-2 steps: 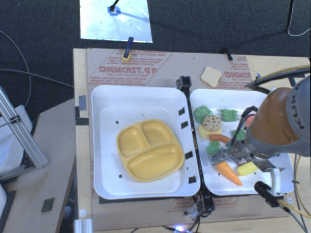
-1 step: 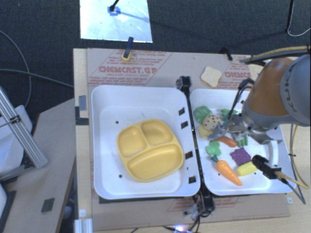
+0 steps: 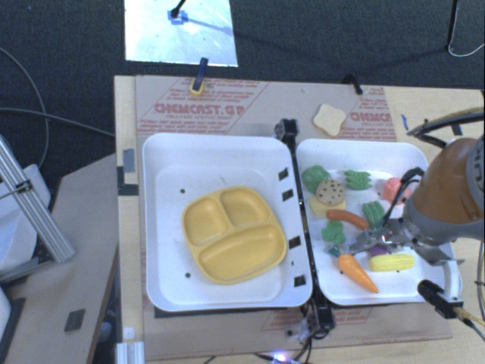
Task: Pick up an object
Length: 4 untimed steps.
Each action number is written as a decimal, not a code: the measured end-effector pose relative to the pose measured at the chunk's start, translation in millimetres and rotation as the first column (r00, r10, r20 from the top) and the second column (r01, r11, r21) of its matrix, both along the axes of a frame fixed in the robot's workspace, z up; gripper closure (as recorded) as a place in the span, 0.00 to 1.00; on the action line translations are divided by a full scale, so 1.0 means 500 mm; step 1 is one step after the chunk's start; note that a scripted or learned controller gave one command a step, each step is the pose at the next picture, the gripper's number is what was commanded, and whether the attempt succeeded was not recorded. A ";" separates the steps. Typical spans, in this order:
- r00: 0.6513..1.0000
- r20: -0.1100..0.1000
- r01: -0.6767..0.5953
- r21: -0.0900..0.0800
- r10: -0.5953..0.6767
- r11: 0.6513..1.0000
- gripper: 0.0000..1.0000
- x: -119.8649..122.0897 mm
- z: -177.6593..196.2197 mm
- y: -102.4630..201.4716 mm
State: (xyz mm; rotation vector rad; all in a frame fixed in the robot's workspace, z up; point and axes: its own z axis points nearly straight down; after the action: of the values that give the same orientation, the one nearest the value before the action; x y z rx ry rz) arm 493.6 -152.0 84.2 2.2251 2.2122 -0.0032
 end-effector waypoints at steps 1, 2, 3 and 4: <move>1.000 -0.002 -0.006 0.004 0.006 1.000 0.00 -0.015 0.000 -0.010; 1.000 0.001 -0.005 0.002 0.005 1.000 0.00 -0.014 0.001 -0.078; 1.000 -0.001 -0.015 0.008 0.015 1.000 0.00 -0.012 0.030 0.047; 1.000 0.007 -0.013 0.001 0.013 1.000 0.00 0.059 0.005 0.142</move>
State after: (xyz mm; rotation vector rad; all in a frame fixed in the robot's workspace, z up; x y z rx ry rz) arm 523.0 -81.2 86.7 2.2079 2.2232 0.0062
